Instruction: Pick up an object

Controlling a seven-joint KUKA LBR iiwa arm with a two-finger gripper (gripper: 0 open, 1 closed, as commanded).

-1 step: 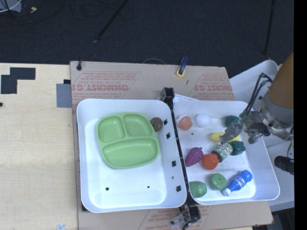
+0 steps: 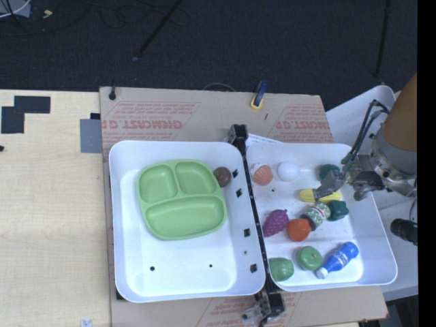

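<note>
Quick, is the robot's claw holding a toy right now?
Gripper: over the right bin near the yellow toy; open, shut or holding, it cannot be told.

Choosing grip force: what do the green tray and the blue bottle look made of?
Green tray: probably moulded plastic, matte, judging by its uniform colour, rounded compartment walls and soft sheen. Blue bottle: likely glossy plastic, with bright highlights on the body and a white cap end. Neither is certain from looks alone.
</note>
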